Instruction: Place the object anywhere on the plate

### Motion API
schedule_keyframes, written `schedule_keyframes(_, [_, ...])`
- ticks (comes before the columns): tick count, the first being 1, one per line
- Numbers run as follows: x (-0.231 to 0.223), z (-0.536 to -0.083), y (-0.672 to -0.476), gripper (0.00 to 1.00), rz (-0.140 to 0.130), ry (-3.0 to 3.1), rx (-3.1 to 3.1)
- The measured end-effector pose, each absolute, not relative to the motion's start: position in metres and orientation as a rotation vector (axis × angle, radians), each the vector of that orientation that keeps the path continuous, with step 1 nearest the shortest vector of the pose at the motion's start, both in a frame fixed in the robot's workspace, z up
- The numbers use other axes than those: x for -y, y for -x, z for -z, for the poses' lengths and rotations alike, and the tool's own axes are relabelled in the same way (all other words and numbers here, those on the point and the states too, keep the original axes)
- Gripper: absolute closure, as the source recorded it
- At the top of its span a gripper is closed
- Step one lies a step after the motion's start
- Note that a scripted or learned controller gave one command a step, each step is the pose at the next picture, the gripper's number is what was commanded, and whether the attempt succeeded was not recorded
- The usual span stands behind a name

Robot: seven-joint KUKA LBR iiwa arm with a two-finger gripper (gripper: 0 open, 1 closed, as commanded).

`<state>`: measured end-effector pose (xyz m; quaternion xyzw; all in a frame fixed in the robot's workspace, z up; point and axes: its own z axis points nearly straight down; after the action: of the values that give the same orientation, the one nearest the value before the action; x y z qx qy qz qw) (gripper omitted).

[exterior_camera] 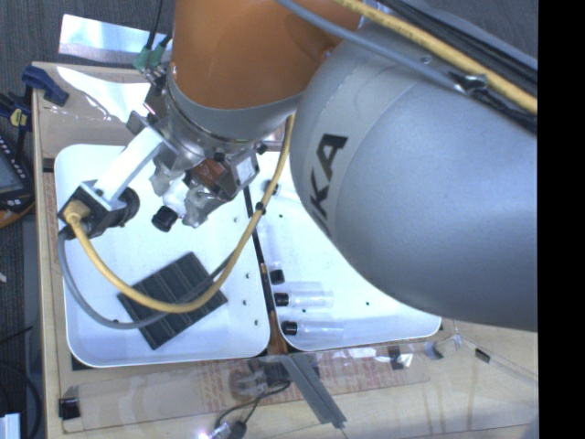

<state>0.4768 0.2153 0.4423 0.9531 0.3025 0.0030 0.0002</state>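
We see the grey arm [411, 144] nearest, looming over both bins. The left bin [82, 337] holds a dark ridged object [174, 298]; the gripper [187, 190] hovers above, grip state unclear.

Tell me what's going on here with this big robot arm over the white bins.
A grey KUKA arm with an orange band reaches in from the right, and its wrist hangs over the left bin. A dark ridged rectangular object lies flat on that bin's floor, nearer the front, with a yellow cable from the arm looping across it. The gripper sits above and behind the object, not touching it. The right bin is mostly hidden by the arm. Nothing looks picked up yet.
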Motion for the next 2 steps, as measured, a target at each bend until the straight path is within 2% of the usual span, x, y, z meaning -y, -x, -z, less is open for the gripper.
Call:
schedule_keyframes(1, [-0.1451,-0.4078,-0.4757,1.0,0.008,-2.97,-1.028])
schedule_keyframes(2, [-0.1456,-0.4077,-0.4755,0.0,0.009,-2.969,-1.031])
